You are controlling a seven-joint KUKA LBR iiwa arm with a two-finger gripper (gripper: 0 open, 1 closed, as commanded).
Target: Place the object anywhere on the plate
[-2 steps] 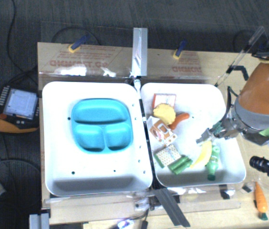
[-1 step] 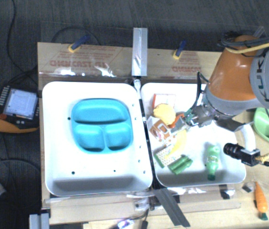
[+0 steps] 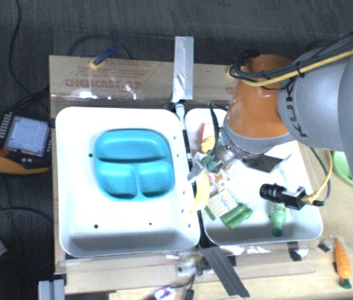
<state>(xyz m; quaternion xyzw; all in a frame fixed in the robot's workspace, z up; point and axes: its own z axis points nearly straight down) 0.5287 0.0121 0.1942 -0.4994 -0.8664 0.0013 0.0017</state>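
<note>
Fingers (image 3: 200, 167): cannot tell whether apart or together, half lost against the clutter beneath them. Set low at the left edge of the right bin (image 3: 308, 230), just beside the wall shared with the left bin (image 3: 76, 230). Grey arm (image 3: 327, 86) reaching in from the right and covering most of the right bin's upper half.

Blue plate (image 3: 133, 162) in the middle of the left bin, flat, three compartments up, a broad white margin of bin floor on every side, widest toward the near edge. Well apart from the fingers, with the two bin walls between.

Which thing is meant for the plate: cannot tell. All loose things in the right bin. Yellow piece (image 3: 199, 195) tight against the left wall, just below the fingers. Pale checked packet (image 3: 221, 200) just beside it, touching or nearly touching the green ridged pieces (image 3: 236, 215) toward the near edge. Green bottle (image 3: 278, 219) farther right, close to the near wall. Orange and white thing (image 3: 206, 133) up by the left wall, next to the arm's orange band. Patch of bare white floor in the bin's middle, between the packet and the bottle.

Outside the bins, an orange carrot-like thing (image 3: 342, 264) on the surface at the near right corner.
</note>
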